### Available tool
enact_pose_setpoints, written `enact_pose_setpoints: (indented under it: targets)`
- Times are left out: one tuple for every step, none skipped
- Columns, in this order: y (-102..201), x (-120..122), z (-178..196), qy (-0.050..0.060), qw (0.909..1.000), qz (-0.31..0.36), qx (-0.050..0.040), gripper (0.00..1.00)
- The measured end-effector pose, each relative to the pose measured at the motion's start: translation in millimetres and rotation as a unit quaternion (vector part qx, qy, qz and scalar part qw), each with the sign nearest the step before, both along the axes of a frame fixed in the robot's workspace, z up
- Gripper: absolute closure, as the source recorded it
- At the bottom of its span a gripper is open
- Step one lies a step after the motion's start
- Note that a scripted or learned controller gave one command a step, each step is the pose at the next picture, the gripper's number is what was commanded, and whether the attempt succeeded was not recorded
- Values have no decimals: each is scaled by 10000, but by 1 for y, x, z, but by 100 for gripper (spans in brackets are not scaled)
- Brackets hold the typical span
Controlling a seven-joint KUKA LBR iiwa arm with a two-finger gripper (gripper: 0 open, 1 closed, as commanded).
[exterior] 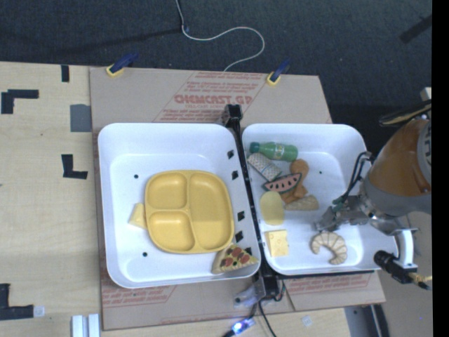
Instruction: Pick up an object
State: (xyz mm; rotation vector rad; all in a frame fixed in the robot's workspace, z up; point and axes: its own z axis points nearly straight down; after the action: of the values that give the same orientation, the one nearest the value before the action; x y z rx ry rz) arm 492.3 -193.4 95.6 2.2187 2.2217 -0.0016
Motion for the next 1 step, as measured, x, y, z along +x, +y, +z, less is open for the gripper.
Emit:
enact_pose_setpoints:
  targets:
    - [8, -6, 55, -6, 10000, 2, 8, 100]
